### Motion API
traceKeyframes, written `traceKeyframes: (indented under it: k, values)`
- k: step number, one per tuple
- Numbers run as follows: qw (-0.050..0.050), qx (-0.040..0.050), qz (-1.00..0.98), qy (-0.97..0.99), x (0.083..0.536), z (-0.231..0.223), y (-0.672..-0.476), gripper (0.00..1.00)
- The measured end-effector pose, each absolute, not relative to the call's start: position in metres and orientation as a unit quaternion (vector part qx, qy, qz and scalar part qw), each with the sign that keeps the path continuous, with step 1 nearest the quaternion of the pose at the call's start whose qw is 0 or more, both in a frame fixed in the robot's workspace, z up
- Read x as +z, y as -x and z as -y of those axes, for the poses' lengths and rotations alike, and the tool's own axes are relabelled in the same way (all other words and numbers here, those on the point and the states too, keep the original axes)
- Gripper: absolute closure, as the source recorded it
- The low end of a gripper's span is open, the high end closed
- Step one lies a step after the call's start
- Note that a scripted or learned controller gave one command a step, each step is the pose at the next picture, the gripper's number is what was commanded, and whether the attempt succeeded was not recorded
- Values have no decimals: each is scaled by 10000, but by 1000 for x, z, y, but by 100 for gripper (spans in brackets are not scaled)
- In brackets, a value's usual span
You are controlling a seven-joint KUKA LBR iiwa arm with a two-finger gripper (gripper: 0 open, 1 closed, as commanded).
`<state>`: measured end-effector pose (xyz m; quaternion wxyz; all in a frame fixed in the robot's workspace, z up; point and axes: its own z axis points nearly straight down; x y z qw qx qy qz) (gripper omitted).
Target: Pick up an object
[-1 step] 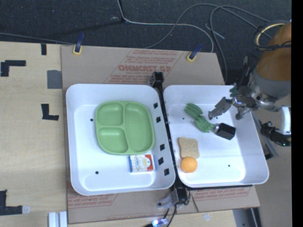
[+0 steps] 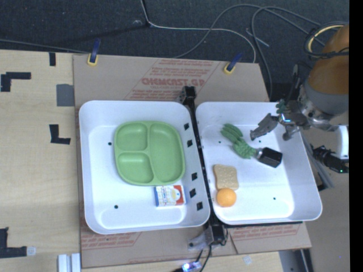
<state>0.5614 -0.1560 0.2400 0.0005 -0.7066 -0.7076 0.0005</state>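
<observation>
The arm reaches in from the right edge, its pincer [image 2: 276, 127] hanging with fingers spread apart over the right bin [image 2: 295, 205], gripping nothing. Just lower left of it lie a green brush [image 2: 238, 140], a sponge [image 2: 226, 177] and an orange ball [image 2: 226, 198].

Two clamps [image 2: 93, 57], loose cables [image 2: 170, 27]

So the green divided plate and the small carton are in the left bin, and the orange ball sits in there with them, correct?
Not quite. The green divided plate and the small carton are in the left bin, but the orange ball lies in the right bin, just below the tan sponge. The camera view shows it across the divide between the bins.
</observation>
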Motion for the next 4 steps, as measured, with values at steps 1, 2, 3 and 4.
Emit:
traceKeyframes:
  k: [1,2,3,4]
  values:
    - [28,25,7071,7071,180,159,-552,0]
    - [28,22,7074,7068,128,154,-542,0]
    - [-8,-1,7070,7072,85,155,-543,0]
    - [-18,-24,7075,7067,98,153,-545,100]
